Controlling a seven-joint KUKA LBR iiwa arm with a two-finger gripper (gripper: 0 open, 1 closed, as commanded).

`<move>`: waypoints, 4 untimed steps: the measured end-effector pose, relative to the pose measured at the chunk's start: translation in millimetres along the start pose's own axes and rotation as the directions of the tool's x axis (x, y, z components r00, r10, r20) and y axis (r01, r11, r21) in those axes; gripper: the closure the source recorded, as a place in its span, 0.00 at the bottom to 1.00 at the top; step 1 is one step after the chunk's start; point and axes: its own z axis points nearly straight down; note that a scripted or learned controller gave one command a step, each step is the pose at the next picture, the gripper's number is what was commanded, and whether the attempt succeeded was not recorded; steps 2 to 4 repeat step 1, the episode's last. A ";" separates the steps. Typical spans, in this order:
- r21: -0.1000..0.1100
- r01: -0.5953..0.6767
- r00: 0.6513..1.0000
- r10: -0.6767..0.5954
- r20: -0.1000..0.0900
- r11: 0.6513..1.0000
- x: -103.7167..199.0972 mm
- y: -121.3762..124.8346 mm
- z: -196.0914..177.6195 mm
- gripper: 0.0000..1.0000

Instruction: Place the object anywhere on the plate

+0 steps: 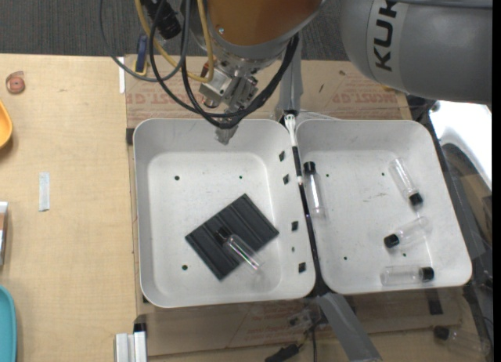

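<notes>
1 clear vial (243, 250) lies diagonally on black plate (232, 236), lower centre; hand (225, 135) above it, upper centre, grip state indeterminable.

the grey arm (423, 31) comes in from the right, orange band (250, 0) up top, pincer (225, 135) pointing straight down, cables looped round the wrist.

single fixed camera above bench, slanted down onto both bins (156, 274).
</notes>
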 end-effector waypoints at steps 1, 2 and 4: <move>0.001 0.387 0.922 -0.387 0.000 0.922 35.8 -28.0 -50.8 1.00; 0.001 0.387 0.922 -0.387 0.000 0.922 35.8 -28.0 -50.8 1.00; 0.001 0.387 0.922 -0.387 0.000 0.922 35.8 -28.0 -50.8 1.00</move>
